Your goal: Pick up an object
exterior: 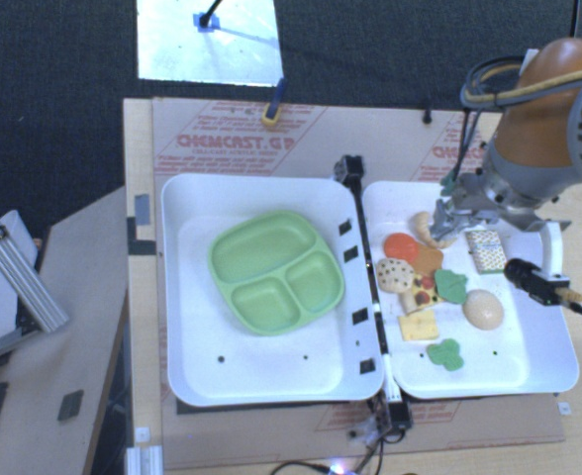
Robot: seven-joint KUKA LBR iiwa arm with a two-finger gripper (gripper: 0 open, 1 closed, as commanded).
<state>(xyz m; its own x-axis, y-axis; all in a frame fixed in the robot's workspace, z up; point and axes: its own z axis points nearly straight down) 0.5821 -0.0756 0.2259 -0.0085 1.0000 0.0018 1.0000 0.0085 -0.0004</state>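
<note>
2 bins: shallow, white, side by side on the bench; the left bin (187, 364) and the right bin (538, 359) meet along a black-clipped seam.
Left bin: a green divided tray (271, 270) with 3 compartments lies near its middle, turned at an angle.
Right bin: a loose cluster of small toy foods sits in its left and centre part.
Arm: grey with an orange band, it reaches in from the right over the upper part of the right bin.
Gripper (447, 221): low over the top of the cluster, next to the cream roundish piece (423, 228); how far it is open cannot be told, and nothing can be seen held by it.
Upper cluster: an orange-red piece (402, 246) touches a smaller orange piece (429, 259); a patterned rectangular card (486, 249) lies to their right.
Middle cluster: a spotted cookie (394, 274) lies just beside a small pizza-like slice (425, 293) and a green leafy piece (451, 285).
Lower cluster: a yellow cheese block (419, 326) lies below the slice, a pale egg (483, 310) to its right, a second green piece (446, 354) nearest the front rim.
Black tool (534, 283): a dark cylinder on a bracket hangs over the bin's right part.
Bench rear: a silvery square sheet (207, 28) lies beyond the bins.
</note>
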